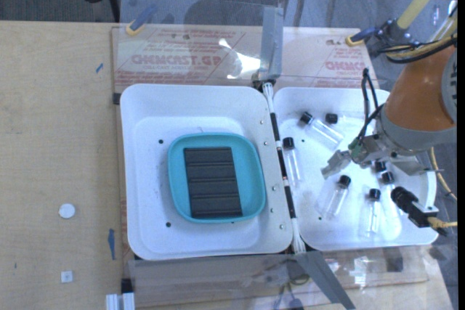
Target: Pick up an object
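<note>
Below the arm (425,94) we find the gripper (341,162) low in the right bin (349,229); we cannot tell its state. Just beneath it lies a vial (336,196), judged light, slick, fragile; grip mid-body. Behind, a sheet (185,58) reads "CHEMCAST GP".

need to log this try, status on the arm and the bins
Gripper low in right white bin, among small clear black-capped vials. Nothing seen held. Teal square tray in left white bin, untouched.
</note>
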